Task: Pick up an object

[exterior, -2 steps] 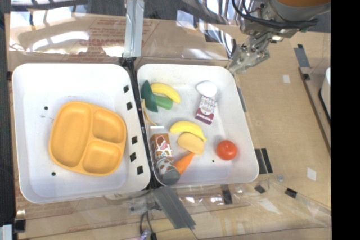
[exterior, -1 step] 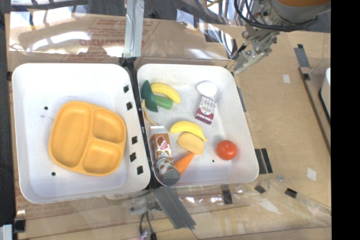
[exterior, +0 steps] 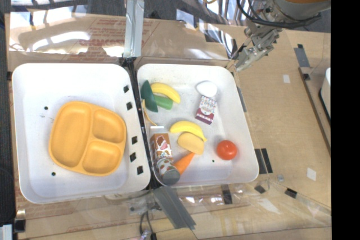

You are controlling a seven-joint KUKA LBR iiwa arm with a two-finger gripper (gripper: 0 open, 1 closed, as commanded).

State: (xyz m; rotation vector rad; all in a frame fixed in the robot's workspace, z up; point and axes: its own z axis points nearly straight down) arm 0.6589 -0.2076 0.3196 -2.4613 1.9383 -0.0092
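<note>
Here the tool (exterior: 247, 59) hangs just beyond the white cup (exterior: 206, 89) (upper-right).

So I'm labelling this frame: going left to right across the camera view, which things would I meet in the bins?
Yellow divided plate → green toy → small carton → red tomato. The gripper hangs above the right bin's far corner. The bananas, can and carrot overlap in order, so I left them out.

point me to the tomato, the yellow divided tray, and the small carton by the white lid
tomato (exterior: 226, 149): camera view, middle of its red top.
yellow divided tray (exterior: 88, 136): camera view, ridge where its compartments meet.
small carton (exterior: 206, 109): camera view, middle of its printed face.
</note>
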